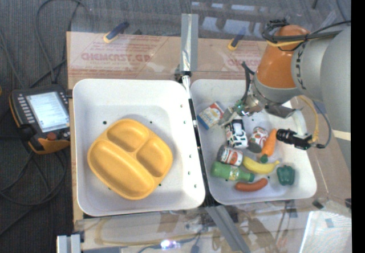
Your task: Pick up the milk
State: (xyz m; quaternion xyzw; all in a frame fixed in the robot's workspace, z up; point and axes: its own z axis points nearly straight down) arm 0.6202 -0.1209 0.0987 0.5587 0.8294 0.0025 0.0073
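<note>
Reaching looks like the step in hand: you see the milk point(236, 134), a black-and-white carton, lying in the middle of the right bin point(311, 189), not lifted. A red-labelled can point(230, 156) sits just below it and a red-and-white box point(210, 114) up-left. The gripper point(241, 108) hangs just above the carton in the view, apart from it. You can't tell whether it is released or clenched. The next move likely needs a descent onto the carton, clear of the can.
</note>
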